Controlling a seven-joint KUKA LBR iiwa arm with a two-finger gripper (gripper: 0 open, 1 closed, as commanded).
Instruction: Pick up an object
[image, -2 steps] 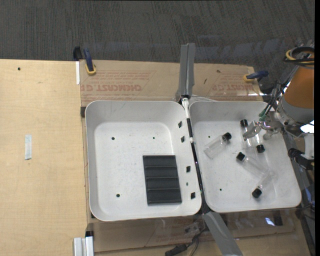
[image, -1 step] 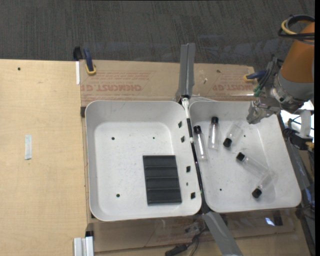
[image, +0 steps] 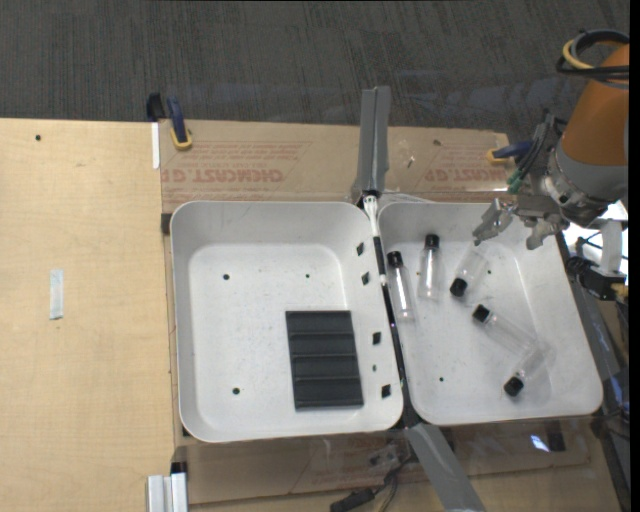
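Observation:
Several clear vials with black caps lie in the right bin (image: 570, 400). One vial (image: 399, 288) rests along the left wall, another vial (image: 430, 268) sits beside it, and a third vial (image: 468, 272) lies tilted under the gripper. Two further vials (image: 506, 334) lie toward the front right. A black ribbed block (image: 324, 358) lies flat in the left bin (image: 200, 330). My gripper (image: 514, 228) hangs over the far right corner of the right bin, open, with nothing between its fingers (image: 488, 224). It is above and to the right of the tilted vial.
The grey arm with its orange band (image: 598, 120) comes in from the upper right. A grey divider post (image: 374, 140) stands between the bins at the back. Brown cardboard (image: 260, 170) lies behind the bins, and a wooden tabletop (image: 80, 300) is on the left.

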